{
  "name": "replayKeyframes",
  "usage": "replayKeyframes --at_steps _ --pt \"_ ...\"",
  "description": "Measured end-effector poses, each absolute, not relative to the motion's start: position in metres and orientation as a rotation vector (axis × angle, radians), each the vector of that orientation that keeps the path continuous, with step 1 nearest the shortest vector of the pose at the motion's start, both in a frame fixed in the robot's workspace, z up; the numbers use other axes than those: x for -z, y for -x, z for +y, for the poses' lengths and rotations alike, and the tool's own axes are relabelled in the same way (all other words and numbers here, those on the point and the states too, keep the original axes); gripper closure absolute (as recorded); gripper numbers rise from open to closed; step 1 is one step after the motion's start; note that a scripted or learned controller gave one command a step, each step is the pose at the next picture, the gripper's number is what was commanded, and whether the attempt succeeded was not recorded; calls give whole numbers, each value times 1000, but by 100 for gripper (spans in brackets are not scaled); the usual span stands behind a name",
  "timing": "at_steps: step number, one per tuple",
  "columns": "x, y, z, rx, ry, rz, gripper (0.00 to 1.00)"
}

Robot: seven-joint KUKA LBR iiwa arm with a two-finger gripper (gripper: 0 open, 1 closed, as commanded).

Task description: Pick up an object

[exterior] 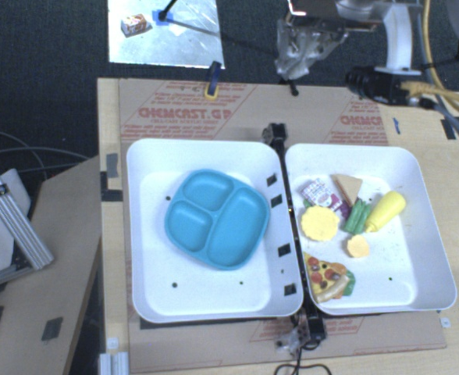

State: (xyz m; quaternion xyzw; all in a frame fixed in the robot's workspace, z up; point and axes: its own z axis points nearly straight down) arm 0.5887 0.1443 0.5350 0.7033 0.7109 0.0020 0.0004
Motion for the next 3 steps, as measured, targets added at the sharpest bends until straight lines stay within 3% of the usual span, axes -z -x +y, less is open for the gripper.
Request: replayKeyframes --at_steps 1,2,3 --pt "-503 -631 240 -4 -2210 2235 100" --pt "-537 -564 235 -4 -2214 2231 100" --pt "-483 -517 207 7 -2225 2223 100"
